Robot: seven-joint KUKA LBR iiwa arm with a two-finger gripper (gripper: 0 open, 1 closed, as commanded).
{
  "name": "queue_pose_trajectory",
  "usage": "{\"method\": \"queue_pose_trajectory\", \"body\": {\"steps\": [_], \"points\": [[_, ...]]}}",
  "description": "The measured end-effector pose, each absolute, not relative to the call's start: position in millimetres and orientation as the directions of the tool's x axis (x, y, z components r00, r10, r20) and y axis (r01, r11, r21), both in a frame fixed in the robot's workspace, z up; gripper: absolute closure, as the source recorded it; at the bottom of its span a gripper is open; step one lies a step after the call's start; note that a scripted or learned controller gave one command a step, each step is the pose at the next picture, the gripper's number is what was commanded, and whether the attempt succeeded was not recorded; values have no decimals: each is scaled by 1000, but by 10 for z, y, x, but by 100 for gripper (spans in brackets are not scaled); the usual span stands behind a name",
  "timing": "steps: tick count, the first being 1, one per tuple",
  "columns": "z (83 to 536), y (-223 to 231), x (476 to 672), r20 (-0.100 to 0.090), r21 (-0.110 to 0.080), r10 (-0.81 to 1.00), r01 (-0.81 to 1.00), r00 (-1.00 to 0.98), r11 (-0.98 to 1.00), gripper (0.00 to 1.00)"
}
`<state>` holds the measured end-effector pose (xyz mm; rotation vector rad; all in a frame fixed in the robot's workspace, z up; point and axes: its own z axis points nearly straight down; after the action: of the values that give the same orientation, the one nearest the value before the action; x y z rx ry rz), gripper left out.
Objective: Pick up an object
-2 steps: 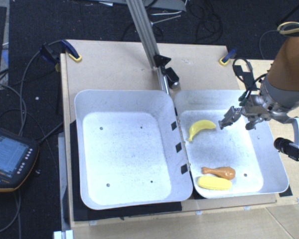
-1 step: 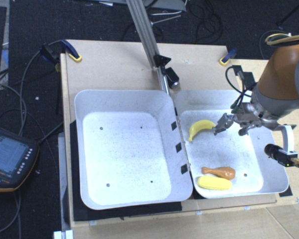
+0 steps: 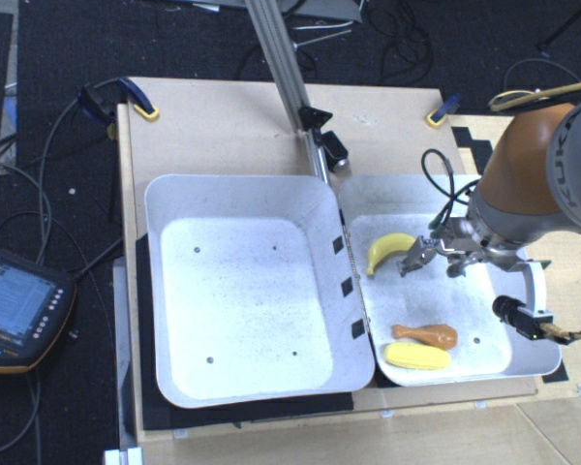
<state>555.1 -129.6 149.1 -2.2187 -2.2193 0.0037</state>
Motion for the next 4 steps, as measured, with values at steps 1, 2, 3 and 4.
{"method": "queue_pose_trajectory", "body": {"steps": [1,2,3,4], "points": [[963,-1292,5538,1,-5,1000,1000,0,0,0],[1089,-1296,5552,0,0,1000,1000,0,0,100],[1507,-1296,5546,0,3,1000,1000,0,0,100],[2121,-1256,5591,-1,6,1000,1000,-1,1,100]]}}
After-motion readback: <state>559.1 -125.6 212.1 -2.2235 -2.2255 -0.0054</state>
